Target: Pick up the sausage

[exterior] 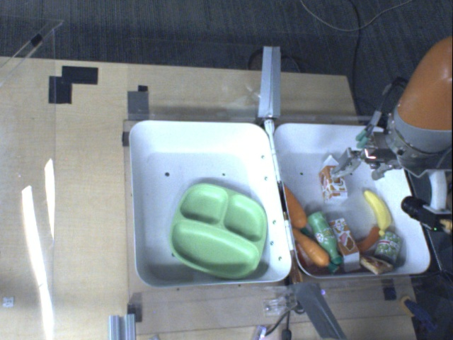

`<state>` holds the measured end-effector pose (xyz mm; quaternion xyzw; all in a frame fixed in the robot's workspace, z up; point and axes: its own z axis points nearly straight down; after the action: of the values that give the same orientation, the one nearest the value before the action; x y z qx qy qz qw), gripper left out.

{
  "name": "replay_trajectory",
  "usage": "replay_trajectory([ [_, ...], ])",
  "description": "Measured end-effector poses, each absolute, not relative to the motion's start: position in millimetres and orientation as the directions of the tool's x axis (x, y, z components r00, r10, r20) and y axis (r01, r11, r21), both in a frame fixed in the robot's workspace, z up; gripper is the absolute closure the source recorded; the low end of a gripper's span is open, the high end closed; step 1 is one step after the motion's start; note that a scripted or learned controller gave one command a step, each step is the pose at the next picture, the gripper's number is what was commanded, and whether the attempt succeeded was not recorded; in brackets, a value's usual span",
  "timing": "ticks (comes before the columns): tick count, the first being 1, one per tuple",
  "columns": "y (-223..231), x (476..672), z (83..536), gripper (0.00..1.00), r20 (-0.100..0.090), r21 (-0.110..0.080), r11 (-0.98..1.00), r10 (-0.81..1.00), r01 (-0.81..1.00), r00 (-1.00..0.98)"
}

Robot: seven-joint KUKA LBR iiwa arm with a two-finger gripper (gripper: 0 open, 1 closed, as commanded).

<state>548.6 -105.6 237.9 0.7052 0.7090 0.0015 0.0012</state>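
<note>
The sausage (367,238) is lying nearer than the claw (352,160), slanting far-right; whether the claw is spread I cannot tell.

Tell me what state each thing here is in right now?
gripper: above the right bin, near the carton, holding nothing I can see
sausage: lying in the right bin, not picked up
banana: lying flat, whole
small carton: tilted
carrot: lying flat
green tray: in the left bin, its compartments bare
</note>
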Motion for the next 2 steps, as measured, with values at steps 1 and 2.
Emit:
replay_trajectory([
  [1, -135.9, 525.9, 120.1, 0.0, 0.0, 0.002, -0.071, 0.997, 0.997, 0.071],
  [2, -172.4, 506.6, 89.9, 0.0, -0.001, 0.017, -0.072, 0.997, 0.997, 0.072],
])
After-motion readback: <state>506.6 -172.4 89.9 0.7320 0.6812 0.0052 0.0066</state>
